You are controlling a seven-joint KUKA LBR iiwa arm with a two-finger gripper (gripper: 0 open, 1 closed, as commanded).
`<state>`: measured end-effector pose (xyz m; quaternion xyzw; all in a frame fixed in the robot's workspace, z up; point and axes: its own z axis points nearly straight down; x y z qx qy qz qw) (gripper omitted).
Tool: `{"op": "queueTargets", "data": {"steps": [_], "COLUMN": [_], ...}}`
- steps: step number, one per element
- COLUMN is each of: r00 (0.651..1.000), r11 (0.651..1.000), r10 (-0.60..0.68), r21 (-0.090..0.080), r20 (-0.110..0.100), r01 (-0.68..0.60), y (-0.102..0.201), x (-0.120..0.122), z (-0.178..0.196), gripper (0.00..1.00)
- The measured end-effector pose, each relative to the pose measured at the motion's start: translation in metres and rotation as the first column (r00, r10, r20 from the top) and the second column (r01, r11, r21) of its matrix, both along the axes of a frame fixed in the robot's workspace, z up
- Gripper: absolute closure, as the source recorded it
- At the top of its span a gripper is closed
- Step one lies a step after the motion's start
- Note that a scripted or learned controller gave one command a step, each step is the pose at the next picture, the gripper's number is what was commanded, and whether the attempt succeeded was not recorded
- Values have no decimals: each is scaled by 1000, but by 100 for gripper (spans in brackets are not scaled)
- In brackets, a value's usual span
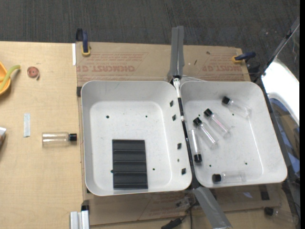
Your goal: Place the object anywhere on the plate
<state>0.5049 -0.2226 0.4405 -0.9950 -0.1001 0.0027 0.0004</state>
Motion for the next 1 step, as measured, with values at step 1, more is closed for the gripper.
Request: {"op": "queueTargets", "data": {"steps": [1], "r00": [1000], "r11": [1000], "r10": [13], "r21": [-1], "r20": [-1], "r01": [-13], "y": [40], "x": [40], "z": [-1], "gripper": [0]}}
